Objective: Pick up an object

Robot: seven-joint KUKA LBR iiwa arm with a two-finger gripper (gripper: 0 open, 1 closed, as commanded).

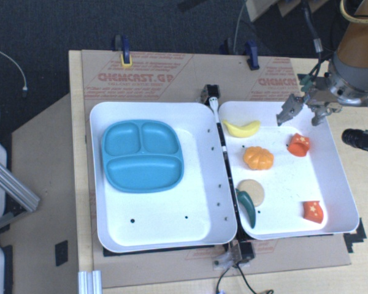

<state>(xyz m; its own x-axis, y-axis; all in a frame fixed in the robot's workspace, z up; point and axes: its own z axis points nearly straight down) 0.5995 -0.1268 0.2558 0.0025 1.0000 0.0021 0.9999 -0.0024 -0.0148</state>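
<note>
My gripper (303, 116) hangs open over the far part of the right bin (337, 164), its two fingers spread with nothing between them. Just below and slightly left of its right finger lies a red pepper (299, 145). A yellow banana (241, 128) rests at the bin's far left, to the left of the gripper. An orange pumpkin (258, 158) sits near the bin's middle left. A tan round piece (252, 190) and a dark teal piece (247, 207) lie at the near left. A small red object (313, 211) sits at the near right.
The left bin (172, 219) holds a blue divided plate (142, 156). A black bar (222, 149) with clips runs between the two bins. Blue clamps (124, 49) pin the brown board at the back. Cables hang above the bench.
</note>
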